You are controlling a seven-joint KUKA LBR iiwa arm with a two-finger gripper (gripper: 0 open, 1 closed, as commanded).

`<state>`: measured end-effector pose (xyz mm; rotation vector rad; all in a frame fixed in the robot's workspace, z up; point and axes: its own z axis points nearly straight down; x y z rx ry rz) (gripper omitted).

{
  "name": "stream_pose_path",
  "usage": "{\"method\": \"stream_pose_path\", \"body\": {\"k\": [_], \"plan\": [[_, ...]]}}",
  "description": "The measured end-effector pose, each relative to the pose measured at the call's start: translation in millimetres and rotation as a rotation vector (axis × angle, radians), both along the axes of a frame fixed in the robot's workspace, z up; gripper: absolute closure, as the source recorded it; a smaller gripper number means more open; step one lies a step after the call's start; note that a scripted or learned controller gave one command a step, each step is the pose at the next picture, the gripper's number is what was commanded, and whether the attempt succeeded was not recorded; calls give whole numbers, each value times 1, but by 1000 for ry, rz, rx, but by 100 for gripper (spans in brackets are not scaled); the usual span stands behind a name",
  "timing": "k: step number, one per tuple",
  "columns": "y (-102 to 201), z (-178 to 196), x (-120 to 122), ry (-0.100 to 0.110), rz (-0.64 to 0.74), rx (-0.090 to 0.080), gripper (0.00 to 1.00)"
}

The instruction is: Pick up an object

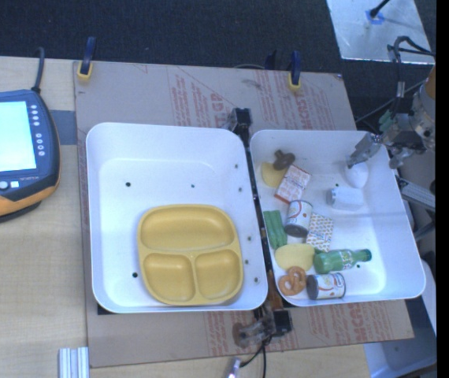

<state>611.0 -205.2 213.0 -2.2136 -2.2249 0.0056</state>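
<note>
At the far left of the worktop [27,290] lies a control tablet [8,152] with a lit screen, and to its right sits the left bin [106,156], which carries a yellow divided tray [189,254] towards its near side. Across the divider, the right bin [398,282] holds the pickable clutter, most of it grouped along the bin's left side: a small brown piece [282,160] and a pale yellow piece [271,175] at the far end, a red-and-white packet [293,184] just beside them, then a small can [298,217], a green bar [274,229], a patterned sachet [320,231], a yellow round piece [294,256], a green bottle [341,259] lying on its side, a pretzel [292,280] and another can [326,287] at the near edge. Well apart from that group, further right, rest a white block [344,196] and a white rounded object [358,176]. The gripper [376,150] hangs over the far right part of this bin, just beside the white rounded object; the jaws are too small and blurred here for me to tell whether they stand open or closed, and nothing can be made out between them. Judging from this, the task is at an early stage: every object appears to rest in the bin, none is lifted, and the descent, grip and raise are all left to do.
</note>
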Motion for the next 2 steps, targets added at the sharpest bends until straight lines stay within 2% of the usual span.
{"method": "stream_pose_path", "body": {"k": [1, 2], "plan": [[50, -117, 44, 4, 1, 1, 0], [134, -19, 7, -3, 1, 2, 0]]}}
